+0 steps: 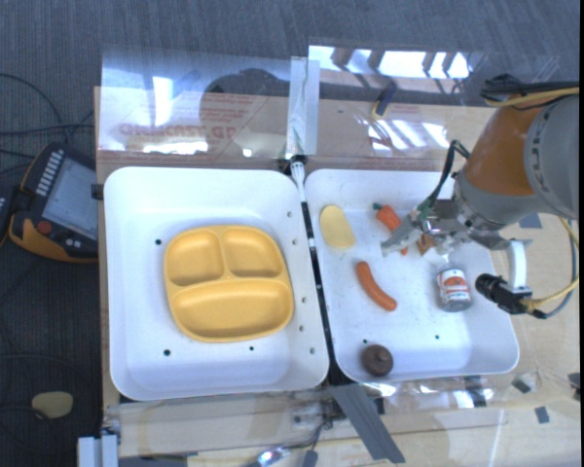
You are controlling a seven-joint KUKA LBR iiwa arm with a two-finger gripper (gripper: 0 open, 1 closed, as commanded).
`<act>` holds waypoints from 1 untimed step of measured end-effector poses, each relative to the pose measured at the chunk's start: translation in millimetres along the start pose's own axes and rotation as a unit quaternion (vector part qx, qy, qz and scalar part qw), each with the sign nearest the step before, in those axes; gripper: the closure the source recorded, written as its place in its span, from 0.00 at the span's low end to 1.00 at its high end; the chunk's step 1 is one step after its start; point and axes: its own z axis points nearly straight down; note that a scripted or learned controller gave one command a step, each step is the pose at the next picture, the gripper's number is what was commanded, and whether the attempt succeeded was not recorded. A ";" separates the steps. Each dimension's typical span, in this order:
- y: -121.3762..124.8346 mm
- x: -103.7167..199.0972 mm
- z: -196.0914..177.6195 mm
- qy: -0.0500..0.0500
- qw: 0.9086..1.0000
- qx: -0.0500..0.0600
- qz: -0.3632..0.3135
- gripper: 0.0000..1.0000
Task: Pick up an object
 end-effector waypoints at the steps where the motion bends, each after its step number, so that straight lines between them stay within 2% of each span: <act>1: -24.0 21.6 38.5 0.000 1.000 0.002 0.001 0.00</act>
